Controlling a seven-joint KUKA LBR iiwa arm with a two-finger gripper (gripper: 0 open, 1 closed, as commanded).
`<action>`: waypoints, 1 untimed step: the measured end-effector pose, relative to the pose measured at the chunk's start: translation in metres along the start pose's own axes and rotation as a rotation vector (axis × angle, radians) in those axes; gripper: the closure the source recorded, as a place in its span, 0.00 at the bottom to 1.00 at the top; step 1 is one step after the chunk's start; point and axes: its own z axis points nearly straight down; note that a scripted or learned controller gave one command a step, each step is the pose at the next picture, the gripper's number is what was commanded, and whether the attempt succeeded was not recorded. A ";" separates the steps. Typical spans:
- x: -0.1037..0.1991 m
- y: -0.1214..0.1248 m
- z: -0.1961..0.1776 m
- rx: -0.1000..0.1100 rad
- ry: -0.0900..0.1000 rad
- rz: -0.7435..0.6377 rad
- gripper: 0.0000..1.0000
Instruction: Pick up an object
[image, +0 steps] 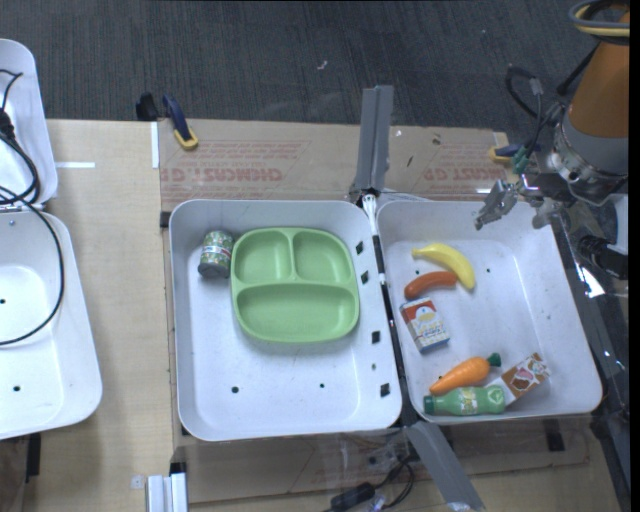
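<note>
The right bin (540, 290) holds a yellow banana (446, 262), a red-orange sausage (429, 284), a small white and red carton (425, 325), an orange carrot (463, 374), a green bottle (466, 402) and a brown packet (527, 374). My gripper (518, 212) hangs over the bin's far right corner, above and to the right of the banana. Its two fingers stand apart, and nothing is between them.
In the left bin (200, 360) lie a green divided plate (295, 283) and a small green can (214, 253) beside the plate's left edge. A grey divider post (374, 140) rises between the two bins. White equipment with black cables (25, 250) stands at the far left.
</note>
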 end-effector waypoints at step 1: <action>-0.011 0.012 0.143 -0.003 0.000 -0.199 0.00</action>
